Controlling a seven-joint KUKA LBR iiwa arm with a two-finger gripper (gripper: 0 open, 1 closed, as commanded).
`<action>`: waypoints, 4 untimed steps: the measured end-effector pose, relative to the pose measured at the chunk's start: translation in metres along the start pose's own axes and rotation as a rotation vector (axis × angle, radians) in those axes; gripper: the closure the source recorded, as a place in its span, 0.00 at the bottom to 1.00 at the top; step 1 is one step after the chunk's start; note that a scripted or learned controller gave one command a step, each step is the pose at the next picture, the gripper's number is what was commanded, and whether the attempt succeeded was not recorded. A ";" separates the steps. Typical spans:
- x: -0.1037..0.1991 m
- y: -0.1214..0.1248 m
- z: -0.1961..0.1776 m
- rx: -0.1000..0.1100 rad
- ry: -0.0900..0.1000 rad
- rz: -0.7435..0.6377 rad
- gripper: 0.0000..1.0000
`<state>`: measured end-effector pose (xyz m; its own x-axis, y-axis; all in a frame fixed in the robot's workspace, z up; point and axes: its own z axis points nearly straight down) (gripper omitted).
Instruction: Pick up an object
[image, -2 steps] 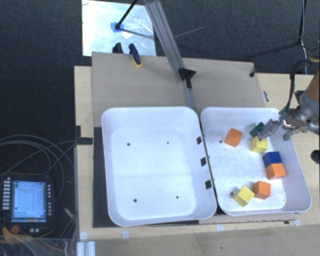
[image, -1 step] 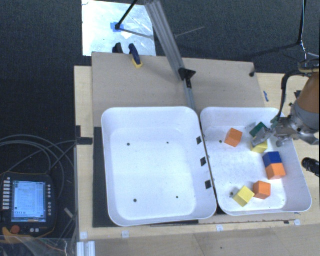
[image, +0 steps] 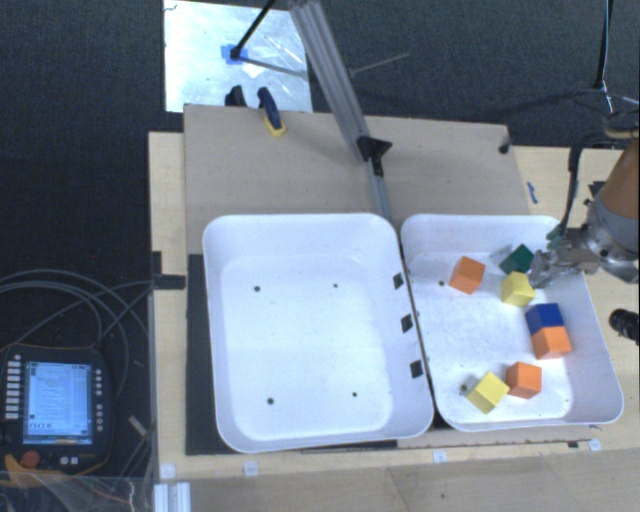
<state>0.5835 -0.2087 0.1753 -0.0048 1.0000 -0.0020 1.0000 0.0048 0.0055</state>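
Observation:
The right bin (image: 470, 415) holds several small blocks. An orange block (image: 466, 274) lies near its back, with a green block (image: 517, 259) and a yellow block (image: 517, 289) to its right. Further forward lie a blue block (image: 544, 316) touching an orange block (image: 551, 342), then another orange block (image: 523, 379) next to a yellow block (image: 488, 391) near the front. My gripper (image: 545, 266) reaches in from the right, low over the bin between the green block and the upper yellow block. No block shows between its fingers.
The left bin (image: 225, 300) stands beside the right one. A grey pole (image: 335, 80) slants over the bench from the back. A teach pendant (image: 50, 405) with cables lies on the floor at the left.

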 end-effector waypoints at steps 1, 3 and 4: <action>0.010 0.005 -0.054 -0.002 0.000 -0.002 1.00; 0.062 0.004 -0.085 0.004 0.003 -0.005 1.00; 0.105 -0.005 -0.083 0.005 0.003 -0.005 1.00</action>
<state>0.5775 -0.1039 0.2577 -0.0096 1.0000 0.0014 1.0000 0.0096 0.0008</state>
